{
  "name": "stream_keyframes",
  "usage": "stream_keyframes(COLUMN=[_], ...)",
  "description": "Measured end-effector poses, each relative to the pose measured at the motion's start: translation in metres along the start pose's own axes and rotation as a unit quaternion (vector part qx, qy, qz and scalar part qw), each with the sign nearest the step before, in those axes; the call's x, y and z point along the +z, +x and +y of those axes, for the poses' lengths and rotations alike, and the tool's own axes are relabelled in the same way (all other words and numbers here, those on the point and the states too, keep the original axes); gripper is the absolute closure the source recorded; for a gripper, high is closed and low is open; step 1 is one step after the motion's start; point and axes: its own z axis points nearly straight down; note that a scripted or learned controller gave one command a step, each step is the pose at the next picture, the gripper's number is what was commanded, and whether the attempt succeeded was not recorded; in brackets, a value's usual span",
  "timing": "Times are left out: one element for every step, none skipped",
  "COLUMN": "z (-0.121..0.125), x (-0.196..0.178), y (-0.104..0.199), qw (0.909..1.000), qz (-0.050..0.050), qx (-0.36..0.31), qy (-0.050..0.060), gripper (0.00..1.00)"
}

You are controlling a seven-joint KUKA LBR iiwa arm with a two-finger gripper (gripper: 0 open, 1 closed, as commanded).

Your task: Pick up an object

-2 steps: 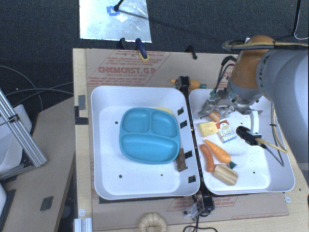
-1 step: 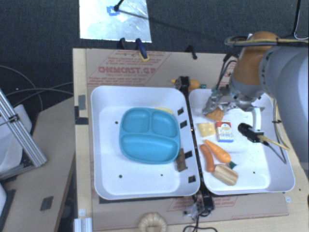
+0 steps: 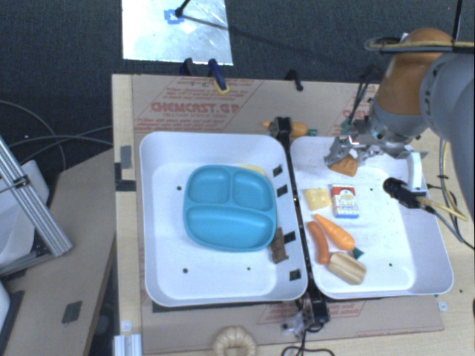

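1. End effector is seen low over the right bin's far corner, at a brown block.
2. Block appears pinched between narrowed fingers; grasp is judged under way.

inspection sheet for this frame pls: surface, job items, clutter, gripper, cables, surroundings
Surface: bench bearing left bin and right bin, side by side.
Job's things: right bin holds carrot, sausage, bread roll, cheese slice, small carton, brown piece.
Clutter: blue divided plate in left bin.
Gripper: gripper low over the brown piece; hold unclear.
Cables: black cables left of bench.
Surroundings: foil sheet on dark floor.
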Motion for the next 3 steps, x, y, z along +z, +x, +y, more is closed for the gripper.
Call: stream_keyframes(z=[0.000,0.001,-0.035], x=[-0.064,-0.071,-0.072], y=[-0.004,-0.003,0.017], qw=[1.0000,1.0000,1.0000], qz=[0.000,0.000,0.000], qx=[-0.001,-0.002,-0.002], qy=[-0.001,0.001,0.003], gripper=[1.00,1.00,1.00])
